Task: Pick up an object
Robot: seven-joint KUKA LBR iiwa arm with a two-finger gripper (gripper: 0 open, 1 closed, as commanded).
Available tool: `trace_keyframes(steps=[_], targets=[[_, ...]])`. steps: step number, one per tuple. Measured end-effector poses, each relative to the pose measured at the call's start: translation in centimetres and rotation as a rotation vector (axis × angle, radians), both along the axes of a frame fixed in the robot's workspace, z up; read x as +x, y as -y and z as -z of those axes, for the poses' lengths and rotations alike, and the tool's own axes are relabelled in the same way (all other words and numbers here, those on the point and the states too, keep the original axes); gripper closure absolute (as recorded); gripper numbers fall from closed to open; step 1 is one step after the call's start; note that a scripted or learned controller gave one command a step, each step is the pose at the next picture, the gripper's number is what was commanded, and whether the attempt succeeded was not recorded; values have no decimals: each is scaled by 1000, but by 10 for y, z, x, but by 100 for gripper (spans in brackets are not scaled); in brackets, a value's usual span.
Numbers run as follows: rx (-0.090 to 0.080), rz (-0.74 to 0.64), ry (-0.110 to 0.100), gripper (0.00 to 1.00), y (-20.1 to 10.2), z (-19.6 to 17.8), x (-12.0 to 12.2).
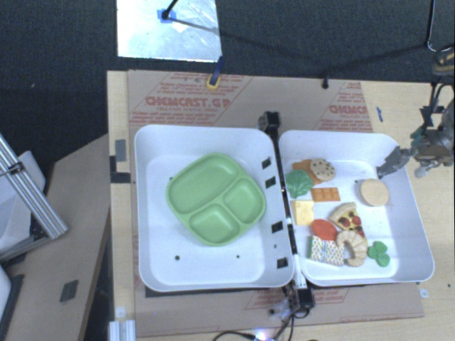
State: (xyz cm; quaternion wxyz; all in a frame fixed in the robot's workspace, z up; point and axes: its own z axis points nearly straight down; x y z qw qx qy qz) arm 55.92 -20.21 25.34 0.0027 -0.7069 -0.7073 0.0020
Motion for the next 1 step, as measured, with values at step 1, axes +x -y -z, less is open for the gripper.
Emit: trace_keyframes(steps=[1], targets=[[-2, -3, 8, 0, -1, -6, 1]])
